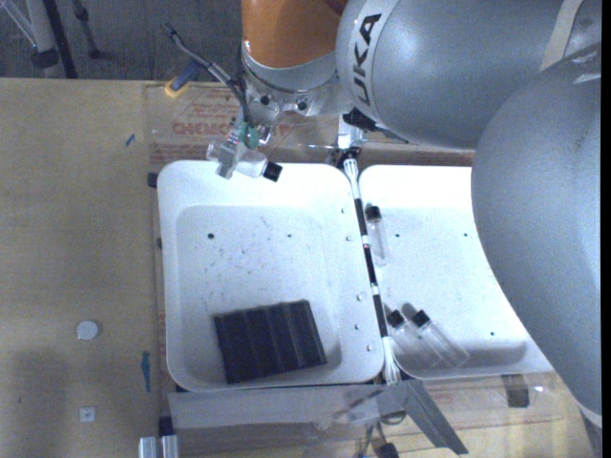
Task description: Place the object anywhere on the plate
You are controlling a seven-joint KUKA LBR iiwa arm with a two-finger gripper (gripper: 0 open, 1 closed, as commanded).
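overhead, a large grey arm [458, 74] with an orange band [282, 17] reaches in from the right, over two shallow white bins. its gripper [241, 156] hangs at the far rim of the left bin [177, 256], tipped toward the bin's far left corner. whether it is open or closed cannot be told, and nothing can be made out in its grasp. well below the gripper, nearer the camera, a dark ridged rectangular plate [269, 340] lies flat on the left bin's floor by the near wall. off to the gripper's right, in the right bin [449, 227], a small clear object with dark ends [417, 324] lies near the front left corner.
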